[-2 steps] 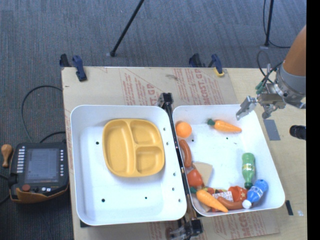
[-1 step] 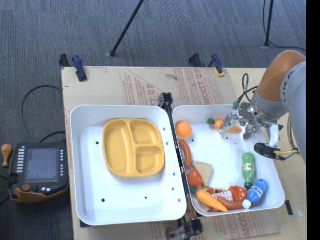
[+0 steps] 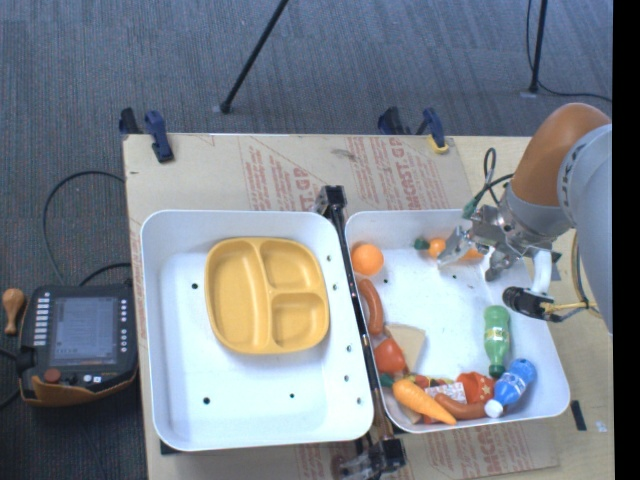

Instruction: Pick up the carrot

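An orange carrot (image 3: 424, 402) lies in the near corner of the right bin (image 3: 450, 308), pointing toward the front edge. A small orange piece with a green tip (image 3: 435, 247) sits by the bin's far wall. My gripper (image 3: 474, 248) hangs low over that far wall, right beside the small orange piece and far from the long carrot. A bit of orange shows under the gripper, but I cannot make out whether anything is held.
In the right bin are an orange ball (image 3: 367, 259), a sausage (image 3: 372, 306), a red vegetable (image 3: 390, 354), a bread slice (image 3: 411, 342), a green bottle (image 3: 497, 332) and a blue bottle (image 3: 514, 382). The left bin (image 3: 180, 388) holds a yellow divided tray (image 3: 267, 293).
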Motion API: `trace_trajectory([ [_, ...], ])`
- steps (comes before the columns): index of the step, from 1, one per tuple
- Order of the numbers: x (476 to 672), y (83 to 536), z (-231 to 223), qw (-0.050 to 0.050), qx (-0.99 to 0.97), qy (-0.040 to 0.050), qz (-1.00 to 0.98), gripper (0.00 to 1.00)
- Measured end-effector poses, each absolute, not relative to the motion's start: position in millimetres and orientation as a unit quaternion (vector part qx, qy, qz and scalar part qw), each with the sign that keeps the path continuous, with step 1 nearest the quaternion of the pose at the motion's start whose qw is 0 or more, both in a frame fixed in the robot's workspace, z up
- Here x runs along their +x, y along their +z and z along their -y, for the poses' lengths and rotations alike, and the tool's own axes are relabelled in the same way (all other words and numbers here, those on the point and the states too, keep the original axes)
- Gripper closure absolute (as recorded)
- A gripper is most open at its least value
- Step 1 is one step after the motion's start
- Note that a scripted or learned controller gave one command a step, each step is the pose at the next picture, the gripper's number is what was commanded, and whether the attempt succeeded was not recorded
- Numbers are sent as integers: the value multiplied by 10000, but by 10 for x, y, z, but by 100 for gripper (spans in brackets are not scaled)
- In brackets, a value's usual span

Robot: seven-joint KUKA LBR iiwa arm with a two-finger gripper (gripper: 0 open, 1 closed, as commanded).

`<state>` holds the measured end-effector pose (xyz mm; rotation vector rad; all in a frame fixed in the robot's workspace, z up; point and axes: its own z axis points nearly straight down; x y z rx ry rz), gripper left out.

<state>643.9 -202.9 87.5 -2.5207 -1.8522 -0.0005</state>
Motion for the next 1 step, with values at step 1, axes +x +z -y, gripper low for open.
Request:
trace_trajectory([
  [1, 6417, 852, 2020, 117, -8507, 32, 5255, 0],
])
